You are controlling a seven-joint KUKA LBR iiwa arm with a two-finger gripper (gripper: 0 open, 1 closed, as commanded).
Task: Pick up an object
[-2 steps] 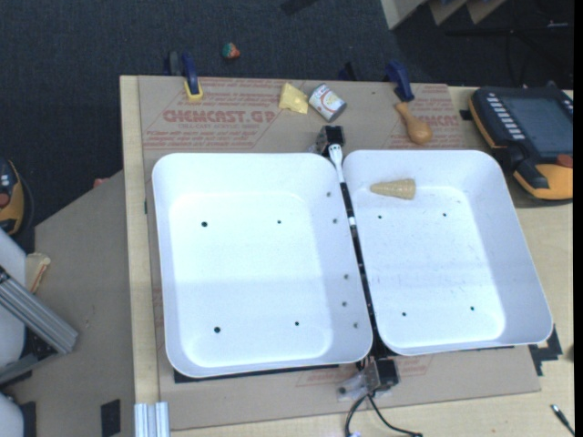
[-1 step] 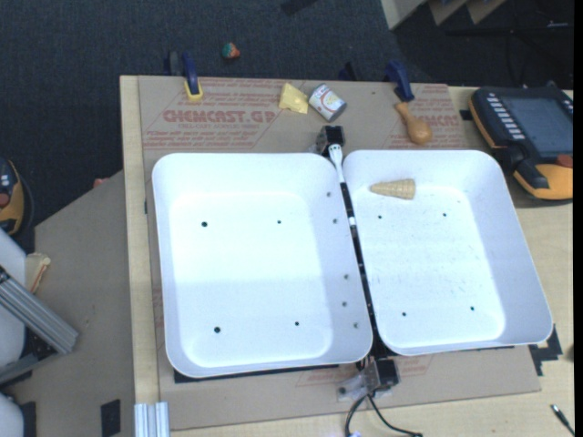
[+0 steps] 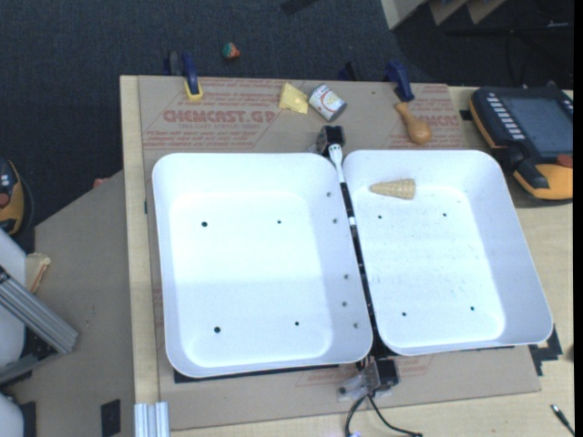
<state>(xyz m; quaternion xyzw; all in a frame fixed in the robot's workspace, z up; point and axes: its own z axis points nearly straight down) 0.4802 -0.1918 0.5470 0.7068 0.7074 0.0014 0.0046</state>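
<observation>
Cables (image 3: 369, 406) trail off the counter (image 3: 228, 116) at the six o'clock edge, nearest the camera, just below the seam between the two bins. Left bin (image 3: 173, 271): nothing lies on its floor apart from a few dark dots. Right bin (image 3: 524, 280): one object, a small tan cone (image 3: 393, 188), lies on its side near the twelve o'clock wall, toward the inner corner, tip pointing to nine o'clock. Outside the bins, along the counter's twelve o'clock strip, sit a yellow wedge (image 3: 292, 98), a small white block (image 3: 327, 102) just beside it, and a wooden pear-shaped piece (image 3: 414, 126) further toward three o'clock. A handheld control unit (image 3: 528, 135) rests at the three o'clock edge.

Arm and fingers: no part is available for inspection at this moment, so their state cannot be told.

Assessment: the pick has not begun. Nothing is lifted; the cone rests untouched in the right bin and is the likeliest target. Approach, closing on it and lift all remain.
</observation>
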